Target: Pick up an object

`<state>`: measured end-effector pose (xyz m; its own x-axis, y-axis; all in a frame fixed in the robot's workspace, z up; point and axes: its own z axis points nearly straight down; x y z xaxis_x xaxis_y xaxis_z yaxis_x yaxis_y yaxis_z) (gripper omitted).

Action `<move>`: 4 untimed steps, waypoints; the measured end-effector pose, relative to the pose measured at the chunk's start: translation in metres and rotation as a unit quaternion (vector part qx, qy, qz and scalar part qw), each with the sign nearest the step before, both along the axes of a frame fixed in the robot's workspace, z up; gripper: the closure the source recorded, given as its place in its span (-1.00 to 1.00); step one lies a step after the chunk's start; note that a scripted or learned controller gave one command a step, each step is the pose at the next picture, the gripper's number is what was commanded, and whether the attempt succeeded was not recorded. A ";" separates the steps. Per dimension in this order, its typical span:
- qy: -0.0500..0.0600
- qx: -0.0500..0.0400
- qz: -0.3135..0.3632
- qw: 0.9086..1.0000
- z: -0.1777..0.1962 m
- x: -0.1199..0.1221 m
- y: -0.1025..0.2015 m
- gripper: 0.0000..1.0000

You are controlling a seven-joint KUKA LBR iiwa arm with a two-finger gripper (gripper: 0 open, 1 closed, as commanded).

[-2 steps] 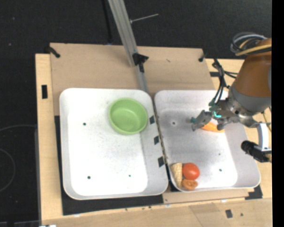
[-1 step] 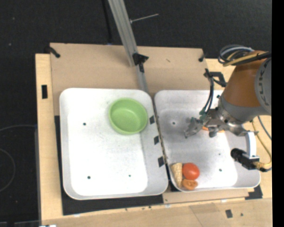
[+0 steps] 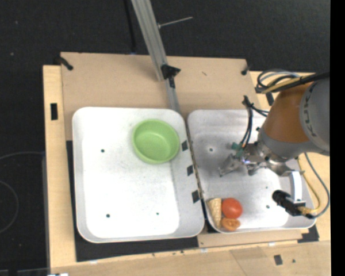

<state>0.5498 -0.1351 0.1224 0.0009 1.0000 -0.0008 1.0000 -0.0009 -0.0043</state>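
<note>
The pincer (image 3: 230, 164) hangs over the middle of the right-hand white bin (image 3: 215, 125); whether it is spread or pressed together cannot be told. Below it in the view, in that bin's near corner, a red ball (image 3: 232, 207), a pale cone-like piece (image 3: 215, 210) and an orange piece (image 3: 230, 224) lie huddled together. Well apart from the pincer, the left-hand bin (image 3: 103, 211) holds an upright green bowl (image 3: 156, 141).

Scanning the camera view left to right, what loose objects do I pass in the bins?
green bowl → pale cone-shaped piece → red ball. The orange piece beneath the ball overlaps it, so I leave it out.
</note>
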 end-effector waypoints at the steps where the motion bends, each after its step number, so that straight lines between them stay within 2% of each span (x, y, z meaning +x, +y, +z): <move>1: -0.002 0.000 -0.001 1.000 -0.022 0.000 -0.001 -1.00; 2: -0.004 0.000 -0.003 1.000 -0.011 0.001 -0.002 1.00; 4: -0.004 0.000 0.002 1.000 0.077 0.008 0.003 1.00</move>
<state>0.5577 -0.1321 0.1999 -0.0032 1.0000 -0.0014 1.0000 0.0032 0.0028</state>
